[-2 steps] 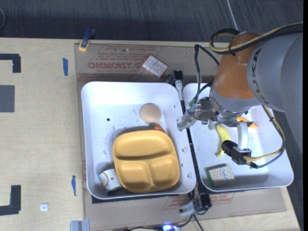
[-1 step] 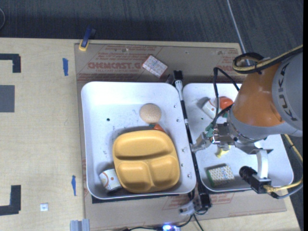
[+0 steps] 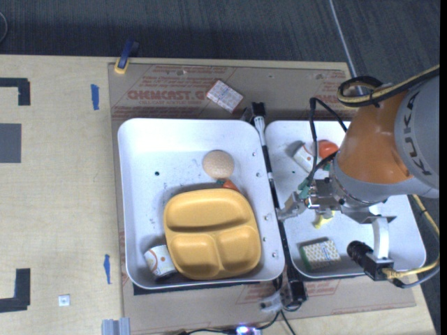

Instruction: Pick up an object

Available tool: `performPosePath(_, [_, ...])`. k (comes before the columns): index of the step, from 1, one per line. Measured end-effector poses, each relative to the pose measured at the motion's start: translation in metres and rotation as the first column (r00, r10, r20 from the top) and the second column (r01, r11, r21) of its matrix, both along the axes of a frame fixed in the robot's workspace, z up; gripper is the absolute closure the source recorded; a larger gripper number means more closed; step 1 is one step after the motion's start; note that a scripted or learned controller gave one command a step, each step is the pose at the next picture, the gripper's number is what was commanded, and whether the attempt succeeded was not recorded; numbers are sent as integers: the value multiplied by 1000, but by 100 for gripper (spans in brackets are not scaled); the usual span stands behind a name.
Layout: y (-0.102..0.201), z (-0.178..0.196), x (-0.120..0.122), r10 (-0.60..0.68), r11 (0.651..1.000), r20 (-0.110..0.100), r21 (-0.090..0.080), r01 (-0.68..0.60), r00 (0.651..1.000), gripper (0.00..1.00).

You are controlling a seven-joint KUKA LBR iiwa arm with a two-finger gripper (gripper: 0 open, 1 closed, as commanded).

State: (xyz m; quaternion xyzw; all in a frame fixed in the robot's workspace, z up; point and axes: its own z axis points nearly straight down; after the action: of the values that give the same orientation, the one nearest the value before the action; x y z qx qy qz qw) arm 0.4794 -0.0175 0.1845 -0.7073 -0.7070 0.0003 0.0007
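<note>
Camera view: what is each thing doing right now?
yellow tray: lying flat, left bin.
tan ball: resting just above the tray.
small cup: tipped on its side, left bin corner.
sponge: flat, right bin.
arm: over right bin.

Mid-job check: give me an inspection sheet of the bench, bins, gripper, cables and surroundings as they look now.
Surface: wooden bench with blue tape marks and black squares; brown board under two white bins.
Job's things: left bin holds a yellow divided tray, a tan ball and a small white-and-orange cup; right bin holds a patterned sponge, an orange-and-white item and a small yellow piece.
Clutter: small wrapped packet on the board behind the bins.
Gripper: gripper low over the right bin near its left wall; grasp cannot be judged.
Cables: yellow and black cables looped on the arm.
Surroundings: dark carpet beyond the bench.
</note>
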Motion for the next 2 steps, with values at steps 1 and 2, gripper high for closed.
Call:
performPosePath(1, [0,0,0,0,1000,0,0,0,1000,0])
performPosePath(2, [0,0,0,0,1000,0,0,0,1000,0])
